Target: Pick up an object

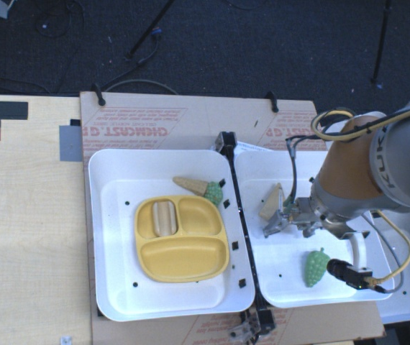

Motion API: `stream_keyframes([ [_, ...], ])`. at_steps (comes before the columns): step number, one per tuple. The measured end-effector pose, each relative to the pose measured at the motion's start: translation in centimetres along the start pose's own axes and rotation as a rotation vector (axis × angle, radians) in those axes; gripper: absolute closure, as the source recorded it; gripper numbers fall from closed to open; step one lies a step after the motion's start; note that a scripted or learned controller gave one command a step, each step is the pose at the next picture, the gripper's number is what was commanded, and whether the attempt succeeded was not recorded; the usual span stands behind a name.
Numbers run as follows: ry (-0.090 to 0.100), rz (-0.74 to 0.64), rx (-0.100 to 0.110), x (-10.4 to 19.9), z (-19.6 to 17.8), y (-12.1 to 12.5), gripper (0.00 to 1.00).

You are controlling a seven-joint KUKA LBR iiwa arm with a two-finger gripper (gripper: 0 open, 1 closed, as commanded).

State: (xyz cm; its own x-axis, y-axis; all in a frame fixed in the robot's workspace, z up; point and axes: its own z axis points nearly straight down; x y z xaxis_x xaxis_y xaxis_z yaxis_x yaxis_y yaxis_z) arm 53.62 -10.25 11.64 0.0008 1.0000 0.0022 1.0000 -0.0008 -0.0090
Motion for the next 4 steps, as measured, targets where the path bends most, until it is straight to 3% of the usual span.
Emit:
stream_keyframes([
  [1,0.0,0.005,-0.002,-0.1,-1.2,0.1,1.0],
  [2,-0.002,-0.002,-0.012,0.1,-7.2,0.9,1.0],
  [3,-0.002,-0.002,-0.009,0.0,-10.3,0.9,1.0],
  [4,0.0,-0.005,-0.005,5.7,-9.5,0.7,1.0],
])
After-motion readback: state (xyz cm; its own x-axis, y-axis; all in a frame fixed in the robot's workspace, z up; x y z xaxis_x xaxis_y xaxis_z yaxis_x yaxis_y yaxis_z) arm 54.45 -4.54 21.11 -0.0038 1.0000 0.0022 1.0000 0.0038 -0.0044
